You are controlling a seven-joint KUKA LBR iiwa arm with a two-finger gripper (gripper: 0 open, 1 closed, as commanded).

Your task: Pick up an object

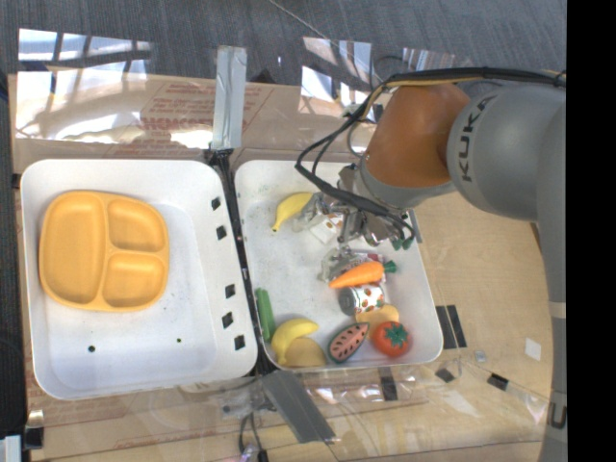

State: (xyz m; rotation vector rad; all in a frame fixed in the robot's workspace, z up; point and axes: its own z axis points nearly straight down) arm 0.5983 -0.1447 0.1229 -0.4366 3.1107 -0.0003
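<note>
While their spread stays impossible to tell, fingers [358, 243] low in the right bin [258, 221], carrot [357, 274] just below.

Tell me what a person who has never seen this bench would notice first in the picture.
The eye goes first to the big grey arm with its orange band, which reaches in from the right over the right white bin. Next comes the yellow plastic divided tray, lying in the left white bin. Then the bright toy foods in the right bin, such as the orange carrot and the red tomato.
</note>
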